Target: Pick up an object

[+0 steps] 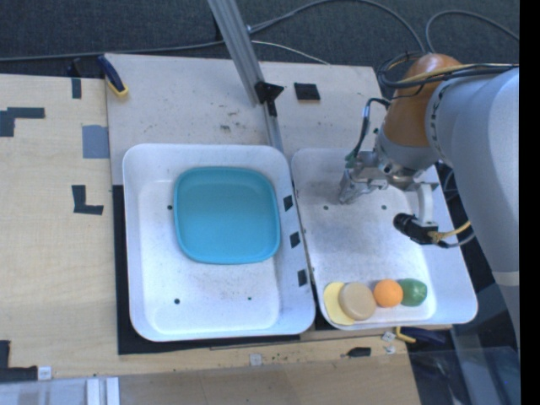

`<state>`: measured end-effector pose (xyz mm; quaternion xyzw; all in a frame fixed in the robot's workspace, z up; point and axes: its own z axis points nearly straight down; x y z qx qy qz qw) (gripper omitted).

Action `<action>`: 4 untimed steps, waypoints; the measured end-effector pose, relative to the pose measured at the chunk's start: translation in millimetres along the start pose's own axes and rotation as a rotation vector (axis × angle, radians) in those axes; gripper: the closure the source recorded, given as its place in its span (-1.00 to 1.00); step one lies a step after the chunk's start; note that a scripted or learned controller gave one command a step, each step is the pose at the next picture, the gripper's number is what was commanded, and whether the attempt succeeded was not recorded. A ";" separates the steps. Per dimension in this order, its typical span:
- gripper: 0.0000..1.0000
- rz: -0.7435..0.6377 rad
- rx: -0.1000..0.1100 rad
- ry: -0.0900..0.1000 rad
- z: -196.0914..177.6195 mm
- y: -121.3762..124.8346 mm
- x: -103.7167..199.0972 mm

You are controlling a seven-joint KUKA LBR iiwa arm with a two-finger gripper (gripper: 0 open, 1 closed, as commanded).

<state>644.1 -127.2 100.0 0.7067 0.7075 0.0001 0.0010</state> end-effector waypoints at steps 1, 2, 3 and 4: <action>1.00 0.000 -0.003 0.001 -61.4 5.1 4.1; 1.00 0.000 -0.002 0.001 -108.8 -0.9 9.6; 1.00 0.000 -0.004 0.001 -171.2 2.0 13.0; 1.00 -0.002 0.002 0.002 -168.8 -33.3 56.2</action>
